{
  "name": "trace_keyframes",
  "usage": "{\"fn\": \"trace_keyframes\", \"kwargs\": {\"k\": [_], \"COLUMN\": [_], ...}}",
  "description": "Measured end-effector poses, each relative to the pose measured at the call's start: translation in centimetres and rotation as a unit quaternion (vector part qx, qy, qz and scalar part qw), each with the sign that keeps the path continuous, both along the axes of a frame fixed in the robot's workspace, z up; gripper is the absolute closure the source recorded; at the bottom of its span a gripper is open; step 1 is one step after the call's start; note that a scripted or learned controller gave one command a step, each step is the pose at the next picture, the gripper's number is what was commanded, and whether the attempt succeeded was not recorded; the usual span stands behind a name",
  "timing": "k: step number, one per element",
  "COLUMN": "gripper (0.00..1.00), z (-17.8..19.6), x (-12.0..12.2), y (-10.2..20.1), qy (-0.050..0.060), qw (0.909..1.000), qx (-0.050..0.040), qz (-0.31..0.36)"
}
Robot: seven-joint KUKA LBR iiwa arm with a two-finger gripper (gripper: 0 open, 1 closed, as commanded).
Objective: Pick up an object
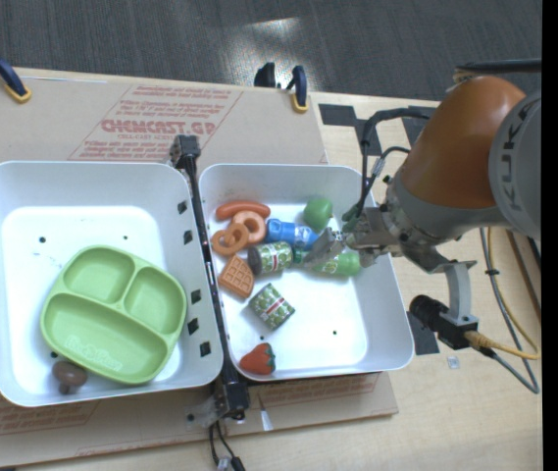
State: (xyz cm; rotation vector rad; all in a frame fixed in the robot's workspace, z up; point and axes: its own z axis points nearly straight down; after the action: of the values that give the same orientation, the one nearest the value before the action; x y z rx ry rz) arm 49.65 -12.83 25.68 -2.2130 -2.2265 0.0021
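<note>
My gripper [330,250] is low in the right bin [381,307], near its right wall. It is right beside a small green item [347,262] and close to a green-labelled can [273,256] lying on its side. Whether the green item is in its grasp I cannot tell. A blue piece [289,231] and a round green piece [318,211] lie just left of and above the gripper. Further left are a red sausage [242,209], an orange pretzel [235,234] and a waffle [237,277]. A green patterned block [272,306] and a strawberry [258,359] lie toward the front.
The left bin [14,194] holds a light green divided plate [112,312] and a small brown item [69,374] at its front corner. A black divider with clips [200,253] runs between the bins. The arm's orange band [470,140] hangs over the right bin's right side.
</note>
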Motion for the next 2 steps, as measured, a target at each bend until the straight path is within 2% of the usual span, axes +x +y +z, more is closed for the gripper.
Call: {"fn": "trace_keyframes", "kwargs": {"k": [1,2], "gripper": [0.00,1.00], "z": [-14.6,-13.5], "x": [0.4,0.5], "y": [0.8,0.8], "qy": [-0.007,-0.009], "qw": [1.0000,0.9999], "qx": [0.0025,0.0017], "qz": [0.002,0.005]}}
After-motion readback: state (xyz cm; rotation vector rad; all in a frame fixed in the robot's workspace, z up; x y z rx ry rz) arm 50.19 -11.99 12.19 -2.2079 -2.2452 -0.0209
